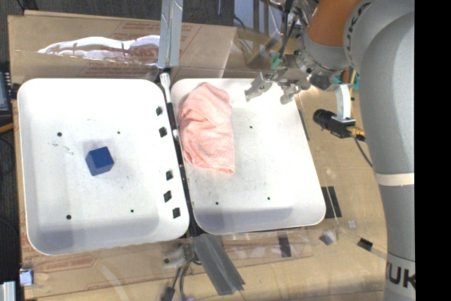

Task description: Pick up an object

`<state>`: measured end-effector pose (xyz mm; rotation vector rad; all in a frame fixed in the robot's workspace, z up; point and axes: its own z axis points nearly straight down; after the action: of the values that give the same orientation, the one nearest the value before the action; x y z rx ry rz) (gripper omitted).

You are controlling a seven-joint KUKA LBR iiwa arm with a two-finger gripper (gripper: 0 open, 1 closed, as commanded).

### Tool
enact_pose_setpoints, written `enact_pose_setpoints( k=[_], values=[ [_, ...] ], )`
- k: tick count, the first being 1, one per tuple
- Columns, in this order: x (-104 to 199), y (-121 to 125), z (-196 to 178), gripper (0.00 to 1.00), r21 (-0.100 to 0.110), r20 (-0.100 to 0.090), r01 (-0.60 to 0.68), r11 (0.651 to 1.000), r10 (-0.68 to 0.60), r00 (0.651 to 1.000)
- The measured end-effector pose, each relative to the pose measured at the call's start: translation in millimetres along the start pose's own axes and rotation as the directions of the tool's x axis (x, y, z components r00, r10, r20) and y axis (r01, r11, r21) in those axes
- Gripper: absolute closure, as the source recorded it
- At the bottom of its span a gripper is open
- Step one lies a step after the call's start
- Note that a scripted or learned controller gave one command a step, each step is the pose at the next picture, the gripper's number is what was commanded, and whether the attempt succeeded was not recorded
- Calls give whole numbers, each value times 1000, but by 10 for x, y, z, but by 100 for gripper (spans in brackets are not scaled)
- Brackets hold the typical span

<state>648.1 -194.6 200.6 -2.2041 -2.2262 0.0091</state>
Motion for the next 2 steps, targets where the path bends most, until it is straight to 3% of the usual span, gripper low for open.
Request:
enact_pose_setpoints(
  k=[1,2],
  values=[
    [268,-236,-1406,0,-9,0,-188,982,188,982],
    [259,-535,-345,0,-6,2,15,1000,-15,1000]
  ],
)
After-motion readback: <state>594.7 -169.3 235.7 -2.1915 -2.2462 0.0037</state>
